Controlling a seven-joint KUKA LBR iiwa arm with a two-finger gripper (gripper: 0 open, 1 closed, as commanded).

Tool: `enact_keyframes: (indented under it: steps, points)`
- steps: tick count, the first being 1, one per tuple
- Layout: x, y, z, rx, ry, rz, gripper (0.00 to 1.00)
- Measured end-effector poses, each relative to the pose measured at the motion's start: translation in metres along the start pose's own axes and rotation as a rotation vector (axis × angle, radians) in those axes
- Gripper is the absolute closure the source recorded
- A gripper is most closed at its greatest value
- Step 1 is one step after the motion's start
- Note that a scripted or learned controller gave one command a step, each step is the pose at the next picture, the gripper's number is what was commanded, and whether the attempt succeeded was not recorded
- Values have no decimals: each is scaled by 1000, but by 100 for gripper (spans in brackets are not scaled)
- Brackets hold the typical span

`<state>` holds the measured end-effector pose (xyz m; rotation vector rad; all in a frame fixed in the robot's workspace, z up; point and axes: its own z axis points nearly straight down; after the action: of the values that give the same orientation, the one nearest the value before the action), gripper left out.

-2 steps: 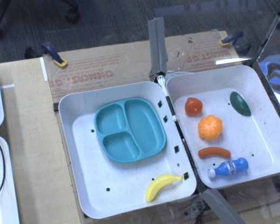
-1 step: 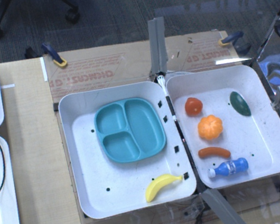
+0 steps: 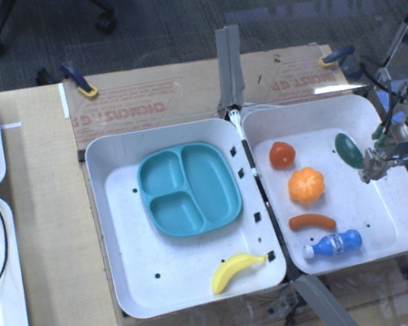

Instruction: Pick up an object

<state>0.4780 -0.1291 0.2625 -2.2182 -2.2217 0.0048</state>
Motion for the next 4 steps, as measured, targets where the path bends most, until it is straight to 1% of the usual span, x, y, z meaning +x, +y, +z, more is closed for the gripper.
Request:
enact_keyframes:
  steps: [1, 2, 3, 4]
  points:
    - [-38, 44, -54, -2, -1, 0, 100]
    - [3, 11, -29, 0, -1, -1, 100]
    - [-43, 44, -78, -2, -1, 3, 100]
    - [-94, -1, -69, 0, 0, 1, 100]
